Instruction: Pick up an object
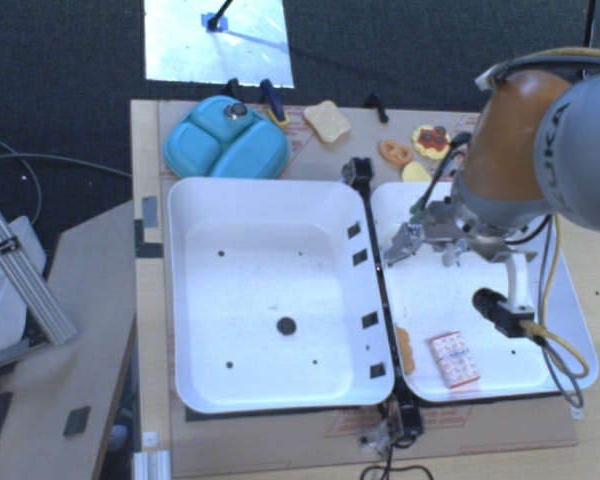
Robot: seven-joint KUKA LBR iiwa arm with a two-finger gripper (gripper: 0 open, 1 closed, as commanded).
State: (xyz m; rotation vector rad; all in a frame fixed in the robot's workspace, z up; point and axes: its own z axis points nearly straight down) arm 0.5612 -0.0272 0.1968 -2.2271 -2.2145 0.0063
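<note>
- Packet point(453, 358), red and white, lies flat on the floor of the right bin point(570, 308), toward the near wall; it is below and a little to the right of the gripper point(400, 245) as the camera shows it, and well apart from it.
- A small tan biscuit-like piece point(405, 350) lies just left of the packet, against the divider side of the same bin, nearly straight below the gripper in the view.
- The gripper hangs over the upper left part of the right bin, close to the black clips point(361, 258) on the wall between the two bins. Nothing lies between its metal fingers point(392, 251). Whether they are spread or closed I cannot tell from this slant.
- My judgement: the step in hand is the approach. No object is held and none is touched.
- The left bin point(195, 268), away to the gripper's left, holds one small dark disc point(286, 325).
- Next move, as I judge it: travel toward the near end of the right bin, centre over the packet or the tan piece, then descend.
- Risk: both lie flat and low, so the fingers may slide over them.
</note>
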